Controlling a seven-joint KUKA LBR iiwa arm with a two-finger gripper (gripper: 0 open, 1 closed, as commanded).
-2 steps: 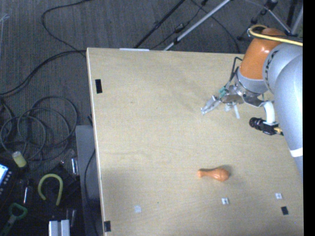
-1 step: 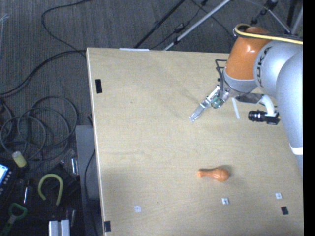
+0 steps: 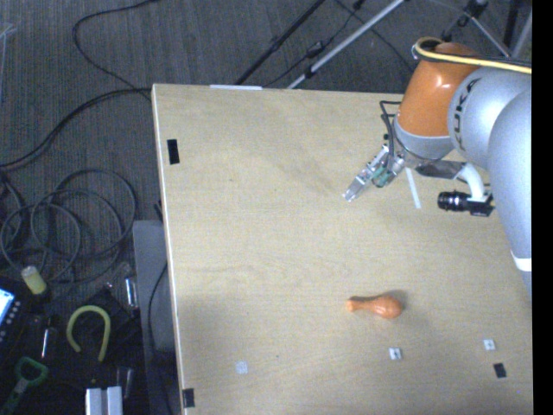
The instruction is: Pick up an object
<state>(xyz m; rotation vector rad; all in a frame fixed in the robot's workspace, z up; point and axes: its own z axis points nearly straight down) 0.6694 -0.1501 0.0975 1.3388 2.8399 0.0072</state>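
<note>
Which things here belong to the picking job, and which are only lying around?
For the job:
- orange object on the board
- pincer, up and away from it
- board

Lying about:
- cables on the floor
- green hook
- black tape mark
- tripod legs

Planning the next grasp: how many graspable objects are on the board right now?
1: an orange pear-shaped object lying on the wooden board, toward its near edge, well apart from the gripper. The arm may hide others.

Orange object (image 3: 377, 306), tan board (image 3: 259, 232)
</note>
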